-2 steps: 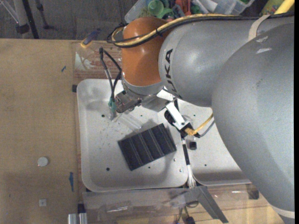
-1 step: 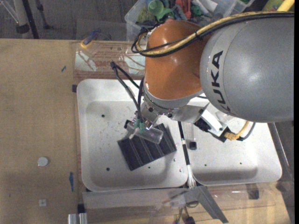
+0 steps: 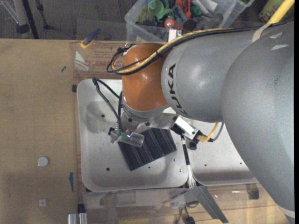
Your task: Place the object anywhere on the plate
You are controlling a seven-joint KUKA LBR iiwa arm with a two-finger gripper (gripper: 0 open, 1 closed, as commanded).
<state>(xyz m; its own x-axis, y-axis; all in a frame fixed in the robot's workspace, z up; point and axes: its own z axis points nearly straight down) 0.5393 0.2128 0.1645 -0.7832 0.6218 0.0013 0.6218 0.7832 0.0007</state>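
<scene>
The arm reaches over the left white bin point(image 3: 93, 171), and its orange band and grey wrist hide much of the bin's middle. My gripper point(image 3: 125, 136) hangs low just below the orange band, at the upper left corner of a dark ribbed square plate point(image 3: 149, 149). The plate lies tilted on the bin floor. A small greenish bit point(image 3: 122, 134) shows at the gripper's tip, but I cannot make out what it is or whether it is held. Anything under the wrist is hidden.
The right white bin point(image 3: 219, 169) adjoins the left one and is mostly covered by the arm. A clear tub of coloured toys point(image 3: 187, 6) stands behind the bins. A blue and yellow tool point(image 3: 89, 38) and a small grey disc point(image 3: 43, 161) lie on the bench.
</scene>
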